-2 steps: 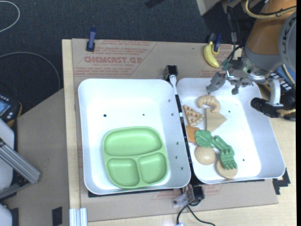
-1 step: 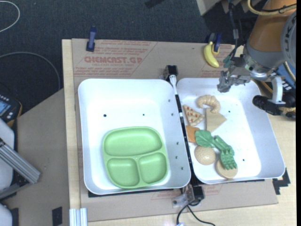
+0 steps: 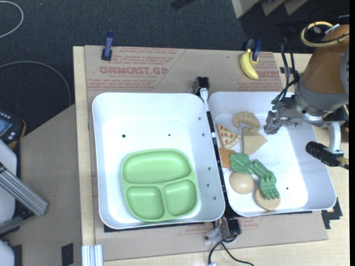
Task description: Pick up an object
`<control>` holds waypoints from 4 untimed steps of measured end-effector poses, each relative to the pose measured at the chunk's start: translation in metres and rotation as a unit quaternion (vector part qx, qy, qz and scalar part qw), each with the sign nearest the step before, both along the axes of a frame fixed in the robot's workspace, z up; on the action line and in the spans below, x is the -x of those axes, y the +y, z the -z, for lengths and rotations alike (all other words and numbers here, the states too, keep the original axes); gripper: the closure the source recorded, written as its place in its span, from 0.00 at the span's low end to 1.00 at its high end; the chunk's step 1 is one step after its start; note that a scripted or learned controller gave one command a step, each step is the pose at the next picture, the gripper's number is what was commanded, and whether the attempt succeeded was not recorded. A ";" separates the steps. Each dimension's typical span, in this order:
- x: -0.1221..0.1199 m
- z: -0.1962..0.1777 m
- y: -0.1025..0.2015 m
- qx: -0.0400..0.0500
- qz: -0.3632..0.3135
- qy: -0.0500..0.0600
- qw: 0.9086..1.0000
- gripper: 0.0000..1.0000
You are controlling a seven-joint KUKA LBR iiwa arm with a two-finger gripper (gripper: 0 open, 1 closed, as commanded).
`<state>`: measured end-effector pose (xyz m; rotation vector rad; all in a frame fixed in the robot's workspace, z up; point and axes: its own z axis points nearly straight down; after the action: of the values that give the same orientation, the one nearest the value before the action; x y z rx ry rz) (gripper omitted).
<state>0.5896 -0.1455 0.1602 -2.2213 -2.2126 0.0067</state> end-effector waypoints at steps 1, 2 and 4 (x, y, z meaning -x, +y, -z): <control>0.031 0.054 -0.015 0.000 0.000 0.001 1.000 1.00; 0.065 -0.062 0.052 0.000 -0.005 -0.007 1.000 1.00; 0.112 -0.071 0.121 -0.001 -0.001 -0.001 1.000 1.00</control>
<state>0.4776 -0.0242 0.2311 -2.2191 -2.2155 0.0035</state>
